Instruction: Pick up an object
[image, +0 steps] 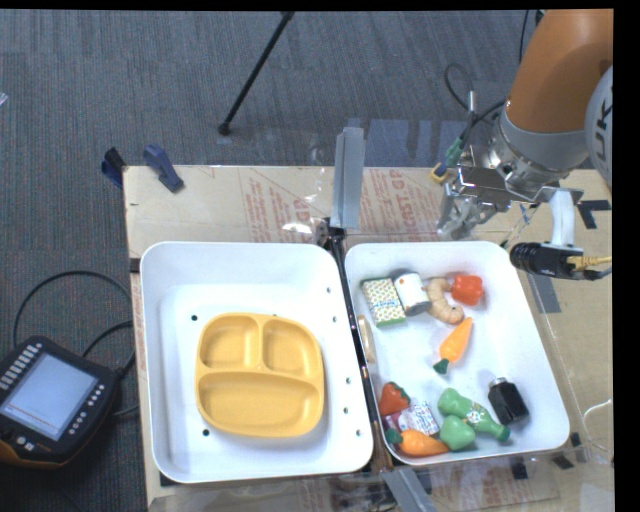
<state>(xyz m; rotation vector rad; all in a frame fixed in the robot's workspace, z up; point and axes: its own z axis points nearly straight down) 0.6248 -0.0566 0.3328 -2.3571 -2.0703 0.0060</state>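
My gripper hangs over the far rim of the right bin, above its back edge, with nothing visibly between its fingers. Below it in the bin lie a green-patterned box, a white packet, a tan curled piece and a red pepper. A carrot lies mid-bin. At the front sit a strawberry, a second carrot, green toys and a black block.
The left bin holds a yellow divided plate. A grey post stands behind the gap between the bins. A black cylinder juts in at the right. A teach pendant lies on the floor, left.
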